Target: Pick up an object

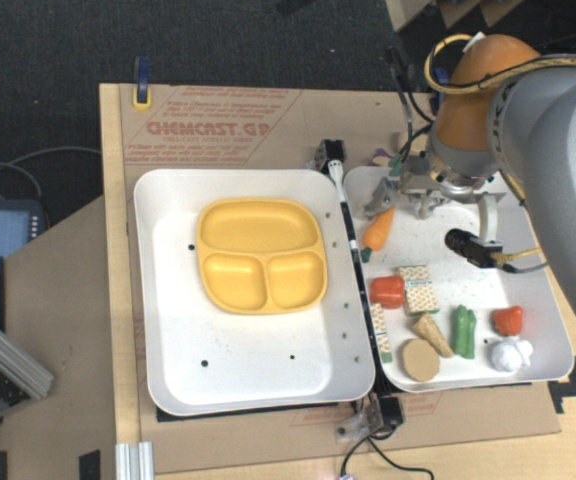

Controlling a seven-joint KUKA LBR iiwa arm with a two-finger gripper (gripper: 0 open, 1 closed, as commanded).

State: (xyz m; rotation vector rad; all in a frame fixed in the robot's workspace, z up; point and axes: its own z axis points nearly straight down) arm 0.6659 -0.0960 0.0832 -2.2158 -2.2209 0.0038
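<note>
**Robot hand poised over a toy carrot in the right bin**

Seen from above, a tabletop (pixel 218 118) carries two shallow white bins side by side. The left bin (pixel 168 348) holds a yellow divided plate (pixel 263 254). The right bin (pixel 543 318) holds small play-food pieces. A grey arm with an orange band reaches in from the right, and its hand (pixel 408 193) sits at the bin's upper left corner.

Just below the hand lies a small orange toy carrot (pixel 377 230), tilted, close to the wall between the bins. Whether the hand touches it cannot be told, nor whether the hand is wide or narrow.

The carrot looks like light, stiff moulded plastic, probably smooth and liable to slip or roll. Its thicker upper end seems the best place to grip, across the narrow width. The nearby wall may crowd one side.

Further down lie a red piece (pixel 387 290), a patterned block (pixel 420 288), a green piece (pixel 463 330), a tan disc (pixel 419 360), a red tomato-like piece (pixel 508 319) and a white piece (pixel 508 354).
</note>
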